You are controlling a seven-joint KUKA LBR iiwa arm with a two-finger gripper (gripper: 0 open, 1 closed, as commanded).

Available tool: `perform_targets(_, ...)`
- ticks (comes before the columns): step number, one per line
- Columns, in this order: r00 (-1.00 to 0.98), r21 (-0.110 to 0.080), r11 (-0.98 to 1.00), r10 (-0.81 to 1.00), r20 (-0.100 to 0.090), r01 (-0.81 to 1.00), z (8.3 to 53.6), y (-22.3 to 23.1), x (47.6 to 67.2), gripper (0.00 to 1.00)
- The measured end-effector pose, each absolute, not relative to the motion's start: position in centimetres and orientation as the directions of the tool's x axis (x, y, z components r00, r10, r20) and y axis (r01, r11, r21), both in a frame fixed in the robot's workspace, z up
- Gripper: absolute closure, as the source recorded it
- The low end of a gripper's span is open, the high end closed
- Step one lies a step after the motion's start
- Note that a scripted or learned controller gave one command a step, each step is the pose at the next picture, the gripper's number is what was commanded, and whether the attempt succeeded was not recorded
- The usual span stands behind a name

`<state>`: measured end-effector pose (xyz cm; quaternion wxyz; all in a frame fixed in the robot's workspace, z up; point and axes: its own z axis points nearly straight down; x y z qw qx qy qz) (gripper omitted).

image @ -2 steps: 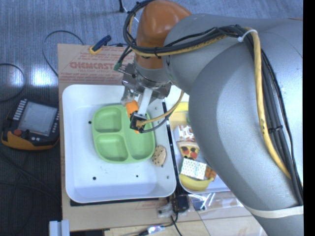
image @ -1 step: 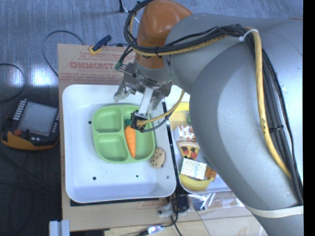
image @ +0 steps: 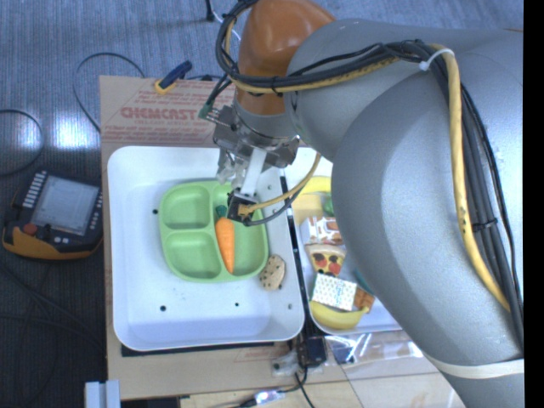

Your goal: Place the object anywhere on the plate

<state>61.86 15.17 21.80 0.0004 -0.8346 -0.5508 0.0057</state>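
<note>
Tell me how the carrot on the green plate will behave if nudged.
The carrot looks round and tapered, so it would probably roll in a curve. Its smooth surface suggests stiff plastic, likely slippery. The ridge of the plate beside it should stop it.

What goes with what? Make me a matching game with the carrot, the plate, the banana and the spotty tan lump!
Things:
1. carrot
2. plate
3. banana
4. spotty tan lump

Colour or place:
a. yellow
b. beside the plate, on the white bin floor
c. lying on the plate
d. green

Pairs: 1-c, 2-d, 3-a, 4-b
</note>
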Motion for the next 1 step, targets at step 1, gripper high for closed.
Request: perform_targets(1,0.391,-0.010,-0.391,0.920,-0.013,0.920,22.61,15.17,61.83,1.00)
